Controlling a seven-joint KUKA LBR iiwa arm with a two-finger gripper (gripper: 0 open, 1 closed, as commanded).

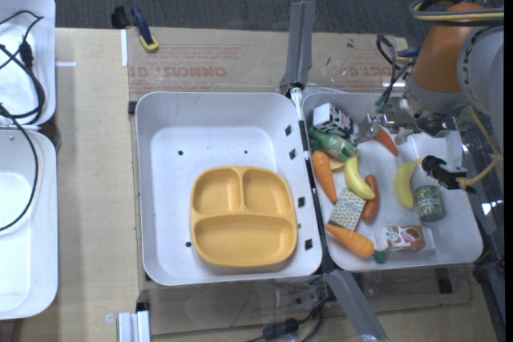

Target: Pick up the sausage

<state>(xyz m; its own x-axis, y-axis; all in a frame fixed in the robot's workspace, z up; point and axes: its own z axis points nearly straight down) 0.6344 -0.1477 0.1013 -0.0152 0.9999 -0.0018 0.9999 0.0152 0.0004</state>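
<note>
While the reddish-brown plastic sausage [370, 199] is lying untouched mid-bin in the right white bin [461, 240], just beside a yellow banana [357, 176] and a checkered snack packet [347, 210], pickup isn't started. The two-finger gripper [377, 126] is hovering near the bin's far edge; whether it's spread or closed, can't tell. Neighbours are crowding the sausage; approach room looks tight.

Bright, even overhead light with soft, faint shadows. The white bins [152, 172] look slightly washed out. Detail is mildly soft, perhaps blurrier toward the edges.
</note>
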